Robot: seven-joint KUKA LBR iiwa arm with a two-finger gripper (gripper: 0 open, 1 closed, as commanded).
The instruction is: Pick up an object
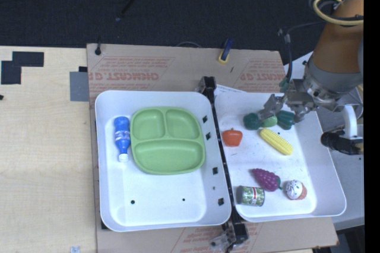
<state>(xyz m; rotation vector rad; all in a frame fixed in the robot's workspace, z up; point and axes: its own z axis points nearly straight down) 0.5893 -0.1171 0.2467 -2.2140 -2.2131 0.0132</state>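
Nothing picked yet, as far as I can judge: every object sits on a bin floor, none lifted. My gripper (284, 108) is low in the right white bin (323, 186), at its far end, right over a cluster of dark green rounded plastic pieces (268, 120), probably toy vegetables; can't separate them cleanly from my own hardware. Cannot tell if my fingers are open or closed, the wrist and the green pieces clutter that spot, so I'm not claiming a grip. Closest candidate is that green cluster, touching or just under me; the yellow plastic corn cob (276, 141) lies just beside it toward the near side. Others in the same bin: small orange-red plastic tomato-like piece (231, 137) near the divider, purple plastic grape bunch (266, 179), small green-labelled can on its side (251, 196), round white-and-red ball-like item (294, 189) near the front. Left white bin (113, 198) carries a green three-compartment plastic plate (167, 140) and a blue bottle with white cap (122, 138) lying just beside the plate. Pose: arm comes in from the right, orange band high, wrist pitched down and toward the bin centre. Left to do: confirm closure on something, then lift clear.
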